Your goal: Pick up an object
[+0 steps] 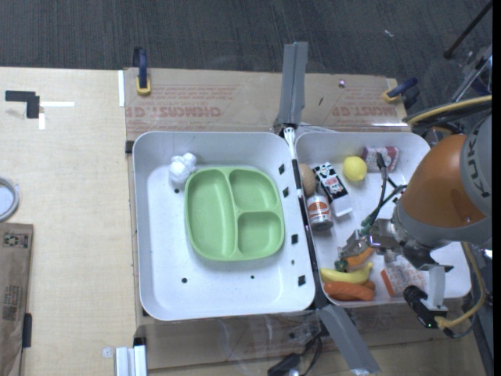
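While the claw (362,245) is hovering, its state I cannot tell, the banana (347,273) is looking light, smooth, best pinched mid-length.

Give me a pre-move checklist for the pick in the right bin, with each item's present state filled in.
1. Arm over the right bin: ok, the wrist hangs above its right half.
2. Pincer placed over a target: ok, it sits just above the banana and carrot at the bin's front edge.
3. Pincer opening: cannot tell, clutter and cables hide it.
4. Something already held: cannot tell, nothing shows clearly between the tips.
5. Target free of neighbours: not ok, the banana lies against the carrot, with other small items crowded close.
6. Drop area in the left bin: ok, white floor shows around the green divided plate.
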`<action>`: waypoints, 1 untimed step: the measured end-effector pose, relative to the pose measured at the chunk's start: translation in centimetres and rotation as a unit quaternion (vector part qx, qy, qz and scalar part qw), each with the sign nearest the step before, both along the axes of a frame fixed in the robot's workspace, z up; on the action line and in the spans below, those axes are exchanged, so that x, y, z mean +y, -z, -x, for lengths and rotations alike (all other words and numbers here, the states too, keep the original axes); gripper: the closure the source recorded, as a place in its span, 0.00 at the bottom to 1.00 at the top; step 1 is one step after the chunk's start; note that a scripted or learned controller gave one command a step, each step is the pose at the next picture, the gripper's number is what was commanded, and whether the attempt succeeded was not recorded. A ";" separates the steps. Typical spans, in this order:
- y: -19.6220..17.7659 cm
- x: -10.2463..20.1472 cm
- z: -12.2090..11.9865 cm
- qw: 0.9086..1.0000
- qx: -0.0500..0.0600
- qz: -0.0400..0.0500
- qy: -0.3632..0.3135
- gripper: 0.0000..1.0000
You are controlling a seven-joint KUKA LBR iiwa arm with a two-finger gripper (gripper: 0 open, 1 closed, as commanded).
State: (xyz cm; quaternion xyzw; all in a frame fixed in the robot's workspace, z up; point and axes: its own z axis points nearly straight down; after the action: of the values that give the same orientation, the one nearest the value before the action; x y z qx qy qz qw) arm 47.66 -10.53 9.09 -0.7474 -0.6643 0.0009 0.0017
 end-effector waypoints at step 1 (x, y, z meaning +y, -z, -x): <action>-0.8 -0.1 -0.1 1.000 0.000 0.000 0.002 1.00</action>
State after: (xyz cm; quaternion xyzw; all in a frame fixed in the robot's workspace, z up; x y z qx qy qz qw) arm 47.72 -10.61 9.93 -0.7490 -0.6626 0.0008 0.0014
